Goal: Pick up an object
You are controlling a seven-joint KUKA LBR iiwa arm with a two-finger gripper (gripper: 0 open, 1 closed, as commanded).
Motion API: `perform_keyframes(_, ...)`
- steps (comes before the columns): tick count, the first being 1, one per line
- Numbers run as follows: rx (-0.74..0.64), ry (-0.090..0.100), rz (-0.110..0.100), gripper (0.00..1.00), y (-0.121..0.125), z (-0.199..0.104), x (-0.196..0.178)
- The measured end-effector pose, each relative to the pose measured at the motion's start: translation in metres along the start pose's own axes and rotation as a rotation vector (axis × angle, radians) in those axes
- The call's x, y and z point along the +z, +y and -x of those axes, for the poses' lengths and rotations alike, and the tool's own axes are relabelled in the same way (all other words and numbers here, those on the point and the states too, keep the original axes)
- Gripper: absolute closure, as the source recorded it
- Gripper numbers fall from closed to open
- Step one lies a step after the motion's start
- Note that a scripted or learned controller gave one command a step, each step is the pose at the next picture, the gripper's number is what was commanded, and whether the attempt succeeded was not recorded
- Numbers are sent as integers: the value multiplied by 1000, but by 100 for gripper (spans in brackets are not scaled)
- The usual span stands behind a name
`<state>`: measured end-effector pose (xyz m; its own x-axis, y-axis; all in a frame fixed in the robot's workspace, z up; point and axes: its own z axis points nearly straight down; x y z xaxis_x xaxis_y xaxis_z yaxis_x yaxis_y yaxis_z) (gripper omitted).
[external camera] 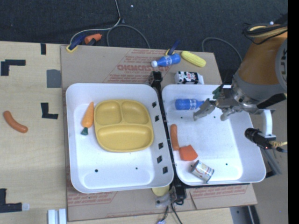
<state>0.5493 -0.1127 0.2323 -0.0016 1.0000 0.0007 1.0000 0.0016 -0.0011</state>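
Over the right shallow white bin point(252, 169) | grey arm's end effector point(214, 112) hovers, fingers spread wide, nothing between them | pick not yet made, as I judge | candidates: blue plastic bottle point(188, 104) just beside left fingertip; silver can point(202, 171), orange block point(188, 152), orange sausage point(174, 136) well apart

Light: bright, even, from above; no hard beam.
Bins: the left bin point(77, 139) and right bin point(233, 148) read near pure white, floors slightly washed out.
Shadows: soft, short; a faint one hugs the yellow plate point(124, 125).
Glare: a highlight on the can point(202, 171).
Background: dark floor point(154, 8), little detail.
Sharpness: centre fairly crisp; arm point(264, 64) softly blurred.
Grain: low resolution, fine edges blocky.
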Motion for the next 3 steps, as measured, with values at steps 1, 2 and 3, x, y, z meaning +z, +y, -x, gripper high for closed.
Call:
perform_keyframes(1, 3, 3, -13, 0, -70, -10, 101)
perform_keyframes(2, 2, -2, 0, 0, -66, -17, 150)
perform_keyframes(3, 4, -4, 4, 100, -65, -15, 136)
